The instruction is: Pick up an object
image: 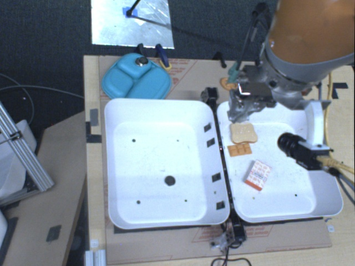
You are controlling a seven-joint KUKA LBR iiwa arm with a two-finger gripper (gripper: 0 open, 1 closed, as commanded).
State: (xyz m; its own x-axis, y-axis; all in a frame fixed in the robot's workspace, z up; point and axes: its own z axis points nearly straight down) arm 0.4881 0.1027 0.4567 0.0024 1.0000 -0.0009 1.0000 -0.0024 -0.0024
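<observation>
In the right bin (288, 206) lie a tan slice of toy bread (243, 132), an orange waffle-like cracker (239, 149) just below it, and a small red and white box (258, 175) nearer the front. My gripper (242, 113) hangs at the bin's back left, just above the bread slice, and touches nothing that I can make out. The big orange and grey wrist (310, 26) hides the bin's far corner.
The left bin (163, 165) holds one small dark round object (170, 180). A blue sectioned plate (137, 78) rests behind the left bin. A black cylinder (297, 148) on the arm's white bracket juts over the right bin. A shiny metal sheet (131, 14) lies at the back.
</observation>
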